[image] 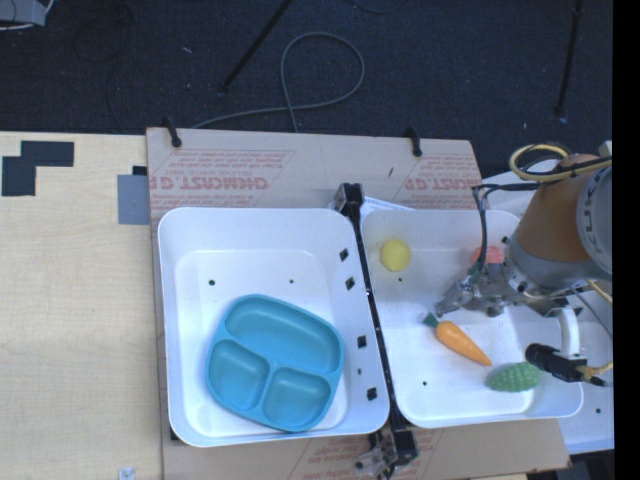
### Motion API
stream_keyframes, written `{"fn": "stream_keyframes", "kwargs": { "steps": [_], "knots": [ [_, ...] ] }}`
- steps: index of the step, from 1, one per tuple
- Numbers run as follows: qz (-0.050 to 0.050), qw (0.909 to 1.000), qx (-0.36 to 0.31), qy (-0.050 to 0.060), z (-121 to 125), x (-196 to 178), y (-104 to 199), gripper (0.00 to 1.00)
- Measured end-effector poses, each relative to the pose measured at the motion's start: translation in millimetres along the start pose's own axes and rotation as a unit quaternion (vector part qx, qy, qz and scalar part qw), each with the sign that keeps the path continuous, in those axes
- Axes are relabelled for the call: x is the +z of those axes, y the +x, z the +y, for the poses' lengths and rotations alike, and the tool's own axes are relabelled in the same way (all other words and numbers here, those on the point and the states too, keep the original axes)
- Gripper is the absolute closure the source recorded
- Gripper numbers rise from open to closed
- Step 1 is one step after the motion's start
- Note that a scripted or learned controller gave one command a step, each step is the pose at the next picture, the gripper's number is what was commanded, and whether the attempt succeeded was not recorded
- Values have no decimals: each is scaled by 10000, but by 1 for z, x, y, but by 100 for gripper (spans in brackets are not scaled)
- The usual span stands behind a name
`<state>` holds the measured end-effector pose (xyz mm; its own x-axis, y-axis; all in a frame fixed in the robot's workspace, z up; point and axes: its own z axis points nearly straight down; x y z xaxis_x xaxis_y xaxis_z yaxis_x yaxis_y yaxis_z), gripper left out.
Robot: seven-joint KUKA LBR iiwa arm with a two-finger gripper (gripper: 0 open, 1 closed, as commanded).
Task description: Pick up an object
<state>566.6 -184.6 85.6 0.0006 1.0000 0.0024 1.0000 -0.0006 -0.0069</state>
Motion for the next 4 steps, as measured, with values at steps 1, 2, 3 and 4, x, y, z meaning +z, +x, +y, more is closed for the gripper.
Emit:
{"fn": "stream_keyframes", "kwargs": {
  "steps": [1,2,3,4],
  "knots": [
    [-4,10000,12,-11,0,-13,-1,100],
    [-15,10000,21,-42,-7,-60,-7,100],
    [-14,10000,-12,-49,-11,-117,2,100],
    [-17,10000,-11,-50,-11,-164,1,100]
  ]
}}
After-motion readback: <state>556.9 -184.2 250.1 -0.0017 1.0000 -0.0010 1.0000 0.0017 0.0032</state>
